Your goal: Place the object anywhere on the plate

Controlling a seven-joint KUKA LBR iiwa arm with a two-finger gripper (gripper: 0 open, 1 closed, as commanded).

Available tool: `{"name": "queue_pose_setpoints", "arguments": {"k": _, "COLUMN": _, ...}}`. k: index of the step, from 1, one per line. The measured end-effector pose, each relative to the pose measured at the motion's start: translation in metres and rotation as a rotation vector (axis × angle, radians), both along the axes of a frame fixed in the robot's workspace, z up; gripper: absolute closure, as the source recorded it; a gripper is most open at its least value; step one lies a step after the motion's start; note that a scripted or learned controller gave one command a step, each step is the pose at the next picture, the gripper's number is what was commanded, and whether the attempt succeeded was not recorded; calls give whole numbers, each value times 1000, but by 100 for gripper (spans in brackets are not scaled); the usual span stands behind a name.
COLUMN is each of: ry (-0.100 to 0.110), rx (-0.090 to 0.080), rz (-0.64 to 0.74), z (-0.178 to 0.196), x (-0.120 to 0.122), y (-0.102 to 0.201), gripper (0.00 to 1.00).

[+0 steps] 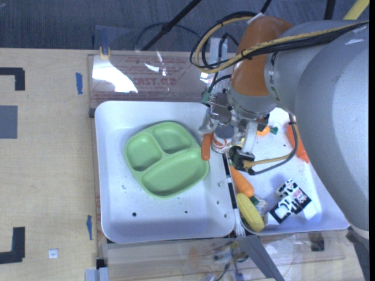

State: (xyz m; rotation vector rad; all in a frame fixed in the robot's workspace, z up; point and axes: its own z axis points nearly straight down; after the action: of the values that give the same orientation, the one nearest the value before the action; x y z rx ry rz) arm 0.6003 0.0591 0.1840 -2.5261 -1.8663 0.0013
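A green divided plate (167, 160) lies in the left white bin (111, 157). My gripper (218, 134) hovers over the wall between the two bins, just past the plate's right rim. A small elongated orange piece (205, 147) stands upright directly under the gripper's left side, at the plate's right edge. Whether it is held or resting I cannot tell. A round white and red thing (223, 144) sits right beneath the gripper too.
The right bin (328, 212) holds a carrot (241, 183), a yellow corn cob (251, 212), a black and white packet (291, 201) and an orange strip (299, 146). The grey arm covers that bin's upper right. Cables loop behind the wrist.
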Motion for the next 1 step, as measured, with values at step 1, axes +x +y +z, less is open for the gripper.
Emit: {"name": "queue_pose_setpoints", "arguments": {"k": 1, "ry": 4, "rx": 1, "rz": 211, "z": 0, "x": -70, "y": 15, "gripper": 100}}
